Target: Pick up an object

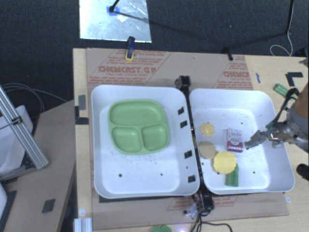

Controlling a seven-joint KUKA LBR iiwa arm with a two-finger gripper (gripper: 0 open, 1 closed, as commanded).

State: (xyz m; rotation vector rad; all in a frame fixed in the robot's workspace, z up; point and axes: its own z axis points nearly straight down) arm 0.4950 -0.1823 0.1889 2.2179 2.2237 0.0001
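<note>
The gripper [252, 143], finger spread indiscernible, is angled in from the right of the frame beside the small red-and-white box [234, 139] in the right bin [277, 149], seemingly for a grasp.

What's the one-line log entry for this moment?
arm: over right bin | gripper: low, beside small carton, nothing held | left bin: green tray | pick: not yet done

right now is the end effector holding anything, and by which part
Nothing is held. The end effector sits in the right bin, just right of the small red and white box, with nothing between its tips.
</note>
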